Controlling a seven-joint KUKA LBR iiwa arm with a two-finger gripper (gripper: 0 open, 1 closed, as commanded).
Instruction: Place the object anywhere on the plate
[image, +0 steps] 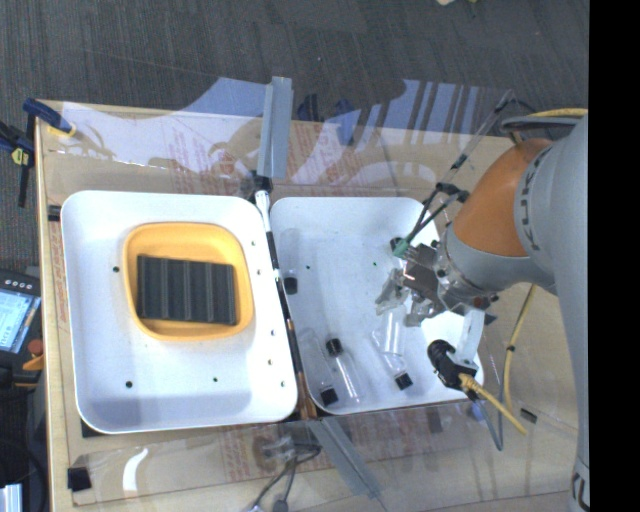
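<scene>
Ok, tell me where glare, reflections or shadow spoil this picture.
Camera view: streaky bluish reflections cross the bench's clear sheeting above the bins; the right bin is bright, so its clear tubes are hard to make out; soft shadow lies under the yellow plate in the left bin; the gripper looks slightly blurred.

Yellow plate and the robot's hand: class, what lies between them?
In the camera view, between the yellow plate and the hand lie the bins' adjoining rims and bare white floor of the right bin.

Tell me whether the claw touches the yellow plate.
Apart. Camera view shows the claw over the right bin, while the yellow plate lies in the left bin.
</scene>
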